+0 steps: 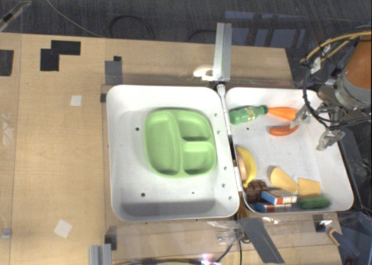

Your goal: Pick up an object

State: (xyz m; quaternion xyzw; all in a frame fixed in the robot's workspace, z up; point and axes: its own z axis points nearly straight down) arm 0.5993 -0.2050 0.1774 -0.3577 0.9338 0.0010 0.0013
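The gripper stands over the upper right part of the right bin. Its two metal fingers are spread well apart and nothing lies between them. The left-hand fingertip is just beside the orange carrot and the orange-red piece; whether it touches either cannot be told. The grey arm enters from the right with bundled cables about the wrist.

Surface: a light wooden bench carries both white bins, with black patches at its upper left and small pale squares of tape. Beyond the far edge of the bench lies dark carpet with a thin cable running across it. A metal upright stands behind the seam between the bins.

Right bin contents: a green bottle lying on its side near the upper left corner, next to the carrot. A yellow banana lies along the left wall. Near the front wall are two yellow wedge-shaped pieces, a brown item, a blue and red item and a dark green item, packed close together.

Left bin contents: one green divided tray, lying flat near the centre.
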